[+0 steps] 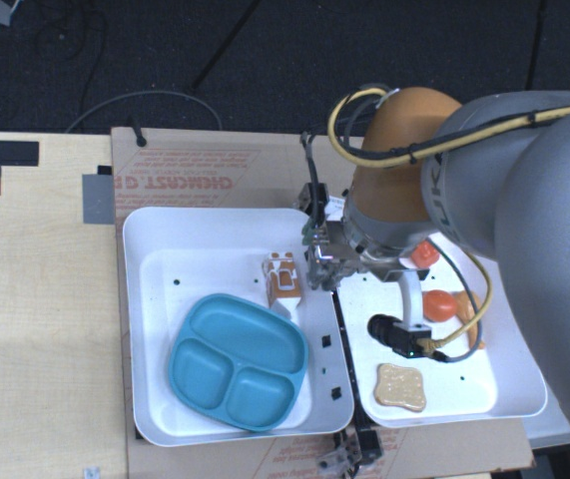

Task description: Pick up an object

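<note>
The gripper [318, 255] hangs low right over the seam where the two bins meet, leaning toward the left bin [148, 242]. It's a dark tangle of metal from this angle, so honestly can't tell whether it's open or closed, and nothing can be seen in its grip. The arm [509, 183] sweeps in from the right, with the fat orange band [404, 158] sitting above the wrist and the wrist pointing pretty much straight down.

Just left of the gripper, near the left bin's inner wall, is a small orange-and-white toy [283, 276], close to the gripper but looks like it's apart from it. A blue divided plate [237, 360] fills the lower part of that bin, its edge just below the toy.

Over in the right bin [512, 389]: a toast-shaped piece [401, 387] near the front, plus two orange-red bits [442, 305] partly tucked under the wrist.
</note>
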`<state>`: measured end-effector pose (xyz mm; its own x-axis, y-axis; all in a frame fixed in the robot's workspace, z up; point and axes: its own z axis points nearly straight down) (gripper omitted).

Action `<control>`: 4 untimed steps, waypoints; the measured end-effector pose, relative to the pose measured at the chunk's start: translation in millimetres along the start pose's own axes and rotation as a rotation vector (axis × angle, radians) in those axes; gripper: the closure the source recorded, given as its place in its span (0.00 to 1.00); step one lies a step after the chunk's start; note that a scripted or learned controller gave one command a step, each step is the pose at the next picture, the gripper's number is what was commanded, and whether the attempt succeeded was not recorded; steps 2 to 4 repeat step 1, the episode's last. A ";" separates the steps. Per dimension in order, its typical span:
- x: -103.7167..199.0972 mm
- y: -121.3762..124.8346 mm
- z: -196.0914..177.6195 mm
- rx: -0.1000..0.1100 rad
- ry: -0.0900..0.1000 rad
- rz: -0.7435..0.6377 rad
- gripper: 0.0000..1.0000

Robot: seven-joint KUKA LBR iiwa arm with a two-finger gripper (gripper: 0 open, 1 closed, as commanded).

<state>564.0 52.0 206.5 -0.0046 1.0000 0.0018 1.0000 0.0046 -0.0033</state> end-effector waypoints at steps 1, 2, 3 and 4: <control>53.7 6.2 -19.2 -0.002 0.000 -0.001 1.00; 53.7 6.2 -19.2 -0.002 0.000 -0.001 1.00; 53.7 6.2 -19.2 -0.002 0.000 -0.001 1.00; 53.7 6.2 -19.2 -0.002 0.000 -0.001 1.00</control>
